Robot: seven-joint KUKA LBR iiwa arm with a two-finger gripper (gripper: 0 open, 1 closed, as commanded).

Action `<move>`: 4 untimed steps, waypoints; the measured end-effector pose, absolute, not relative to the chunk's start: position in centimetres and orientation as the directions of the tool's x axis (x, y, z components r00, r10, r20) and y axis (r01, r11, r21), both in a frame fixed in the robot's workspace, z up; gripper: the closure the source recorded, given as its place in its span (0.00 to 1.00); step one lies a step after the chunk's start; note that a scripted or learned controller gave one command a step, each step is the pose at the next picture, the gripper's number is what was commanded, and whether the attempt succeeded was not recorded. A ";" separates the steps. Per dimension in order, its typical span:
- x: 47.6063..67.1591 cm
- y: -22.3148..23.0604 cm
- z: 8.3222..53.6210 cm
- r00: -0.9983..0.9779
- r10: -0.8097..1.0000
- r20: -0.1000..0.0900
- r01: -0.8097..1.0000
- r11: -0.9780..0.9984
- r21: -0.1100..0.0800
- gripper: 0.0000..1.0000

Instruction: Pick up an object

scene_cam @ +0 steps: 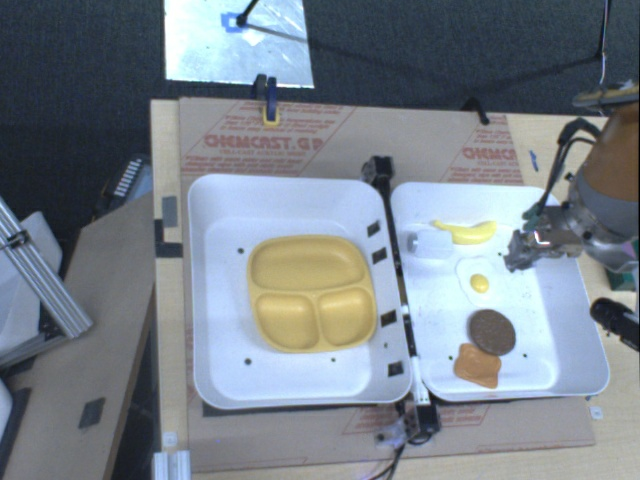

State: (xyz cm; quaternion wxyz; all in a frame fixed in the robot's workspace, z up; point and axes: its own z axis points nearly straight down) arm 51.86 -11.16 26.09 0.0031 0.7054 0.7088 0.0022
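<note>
Currently the grey two-finger gripper (517,255) hovers at three o'clock over the right shallow white bin (570,368); its opening I cannot tell. A small yellow egg-like piece (480,283) lies near at seven o'clock, probably targeted.

the robot arm (612,183): a broad orange band above a rounded grey wrist housing, with a thin dark cable looping along its near side. at its end, the tool (522,252) is a compact cluster of grey and black metal parts, catching a small bright glint of light.
</note>
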 end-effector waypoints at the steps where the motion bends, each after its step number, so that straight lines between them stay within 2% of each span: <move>1: 51.8 -6.3 24.5 -0.008 1.000 0.001 1.000 0.008 0.002 1.00; 2: 50.1 -1.5 23.9 -0.009 1.000 0.001 1.000 0.009 0.001 1.00; 3: 49.4 3.7 22.4 -0.010 1.000 0.002 1.000 0.010 0.000 1.00; 4: 49.7 9.2 23.2 -0.011 1.000 0.002 1.000 0.011 0.002 1.00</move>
